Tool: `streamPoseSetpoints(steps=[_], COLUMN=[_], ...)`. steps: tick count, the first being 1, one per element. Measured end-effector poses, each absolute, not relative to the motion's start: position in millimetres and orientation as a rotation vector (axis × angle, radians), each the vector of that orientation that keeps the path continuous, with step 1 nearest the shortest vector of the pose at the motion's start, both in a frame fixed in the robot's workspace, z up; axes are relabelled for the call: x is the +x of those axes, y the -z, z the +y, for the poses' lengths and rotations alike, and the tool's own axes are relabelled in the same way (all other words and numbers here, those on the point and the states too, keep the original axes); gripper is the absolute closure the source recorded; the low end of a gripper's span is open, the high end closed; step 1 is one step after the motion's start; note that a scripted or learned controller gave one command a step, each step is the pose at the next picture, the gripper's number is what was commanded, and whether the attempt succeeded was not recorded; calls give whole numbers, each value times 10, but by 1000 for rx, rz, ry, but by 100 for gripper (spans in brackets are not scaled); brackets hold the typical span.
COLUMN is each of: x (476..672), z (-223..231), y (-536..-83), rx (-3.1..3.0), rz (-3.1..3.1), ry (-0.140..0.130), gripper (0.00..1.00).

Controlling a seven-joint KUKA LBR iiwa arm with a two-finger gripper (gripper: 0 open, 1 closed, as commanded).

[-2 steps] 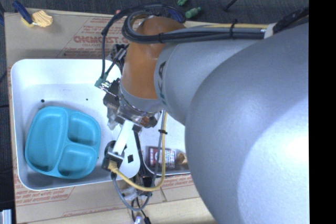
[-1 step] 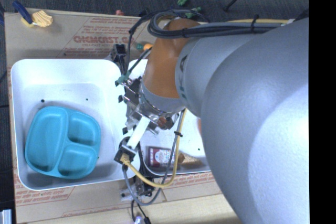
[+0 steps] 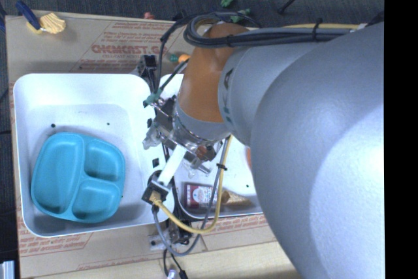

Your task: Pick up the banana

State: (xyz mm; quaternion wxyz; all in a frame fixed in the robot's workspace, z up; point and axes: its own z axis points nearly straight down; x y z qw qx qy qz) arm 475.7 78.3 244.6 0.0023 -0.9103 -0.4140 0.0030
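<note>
- The banana cannot be made out with any certainty; the arm covers most of the right white bin (image 3: 243,206), and only a tan sliver at lower centre-right, under the arm's edge, might be part of it, though that cannot be confirmed.
- Just left of that sliver, a small dark red packet with a white label (image 3: 196,195) lies on the right bin's floor.
- The hand (image 3: 171,166) hangs at centre frame over the wall between the two bins, seen from above and behind its mounting plate; whether it is spread or pressed together cannot be told, and nothing is visible in it.
- The left white bin (image 3: 39,91) holds a light blue plastic tray with three compartments (image 3: 77,176) at lower left, well apart from the hand.
- The risk, as a judgement: the hand sits close to the dividing wall, so a straight descent could strike the rim or close on the red packet instead of the fruit. The looping yellow cable (image 3: 196,227) and black leads below the wrist could also snag on the bin edge.
- The big grey arm (image 3: 313,134) sweeps in from the right and lower right, its orange band (image 3: 204,85) above the wrist at upper centre, the wrist pointing steeply down toward the table (image 3: 117,42).
- A yellow-and-blue object (image 3: 40,21) rests at the table's upper left corner.
</note>
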Motion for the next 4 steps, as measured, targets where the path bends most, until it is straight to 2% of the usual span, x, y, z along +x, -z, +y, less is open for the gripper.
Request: streamPoseSetpoints(steps=[1, 2, 3, 4], x=[4756, 4759, 5242, 5451], z=[-988, -241, -960, -1780], y=[-1892, -1910, -2861, -2549], rx=[-2813, -2783, -2927, -2942], rz=[-1390, -1446, -1133, -1092], ry=[-6, -8, -4, -6], gripper=[0, 0, 0, 0])
